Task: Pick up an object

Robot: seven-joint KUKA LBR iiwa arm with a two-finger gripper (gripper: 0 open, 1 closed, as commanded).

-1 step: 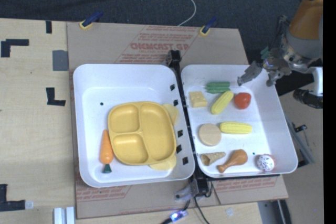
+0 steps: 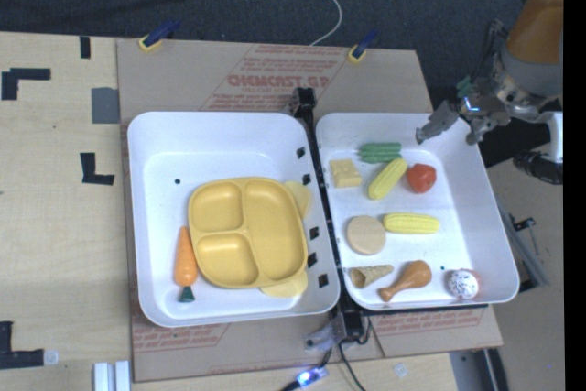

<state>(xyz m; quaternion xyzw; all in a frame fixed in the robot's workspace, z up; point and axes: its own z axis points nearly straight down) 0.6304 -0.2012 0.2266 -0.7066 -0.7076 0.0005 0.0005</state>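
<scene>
Claw: the claw (image 2: 451, 120) is hanging over the top right edge of the right bin (image 2: 487, 206), at the end of the grey arm (image 2: 536, 32) that is reaching in from the right.
Claw state: its two dark fingers are sitting spread apart with a gap between them, and nothing is sitting in that gap, so it is holding nothing.
Nearest thing: the red tomato (image 2: 421, 178) is lying in the top part of the right bin, and it looks like the closest toy to the claw.
Which way: the tomato is sitting below the claw and a bit to the left in the view, so I think the claw is needing to go down and a little into the bin.
Shape: the tomato is round, so I guess it is not mattering much which way the fingers are turning.
Neighbours: the tilted corn (image 2: 387, 178) is lying just beside the tomato on its left, and the green beans (image 2: 379, 150) are lying a little farther up and left.
Other corn: a second corn (image 2: 411, 222) is lying flat, below the tomato, with its long side going left to right.
Risk: the fingers may be bumping the tilted corn, because it is so close.
Other bin: the left bin (image 2: 151, 188) is holding a yellow plate (image 2: 245, 229) and a carrot (image 2: 185, 262), well apart from the claw.
</scene>
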